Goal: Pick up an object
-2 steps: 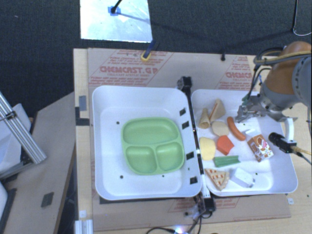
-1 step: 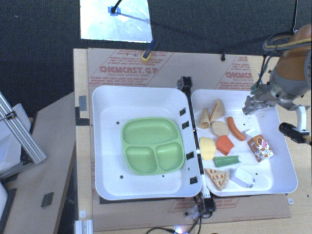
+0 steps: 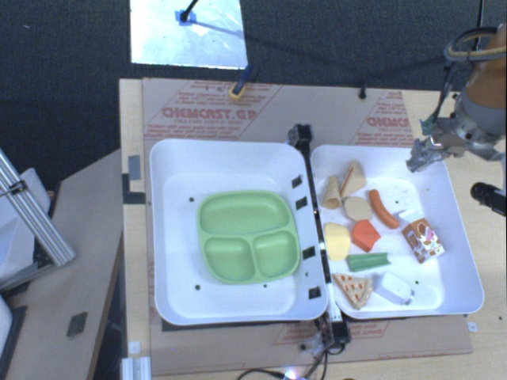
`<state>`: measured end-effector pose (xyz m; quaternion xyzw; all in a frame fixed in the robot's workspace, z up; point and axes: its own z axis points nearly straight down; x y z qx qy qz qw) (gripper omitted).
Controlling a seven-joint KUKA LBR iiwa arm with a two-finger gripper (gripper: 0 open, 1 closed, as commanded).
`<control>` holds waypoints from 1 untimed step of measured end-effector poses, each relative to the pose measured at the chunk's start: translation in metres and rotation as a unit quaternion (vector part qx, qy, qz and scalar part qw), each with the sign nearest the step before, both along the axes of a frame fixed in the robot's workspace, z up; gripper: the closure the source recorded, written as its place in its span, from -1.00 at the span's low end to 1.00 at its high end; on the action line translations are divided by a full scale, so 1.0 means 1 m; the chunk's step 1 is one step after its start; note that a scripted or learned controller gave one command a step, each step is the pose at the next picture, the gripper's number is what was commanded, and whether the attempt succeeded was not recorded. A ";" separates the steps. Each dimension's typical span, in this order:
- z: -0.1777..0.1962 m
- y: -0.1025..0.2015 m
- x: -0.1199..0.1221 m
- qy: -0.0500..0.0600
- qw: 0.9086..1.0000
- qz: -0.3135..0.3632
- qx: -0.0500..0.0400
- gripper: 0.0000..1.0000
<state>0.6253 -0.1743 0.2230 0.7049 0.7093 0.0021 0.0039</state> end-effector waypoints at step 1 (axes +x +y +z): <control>0.010 0.050 -0.014 0.003 1.000 0.002 0.002 1.00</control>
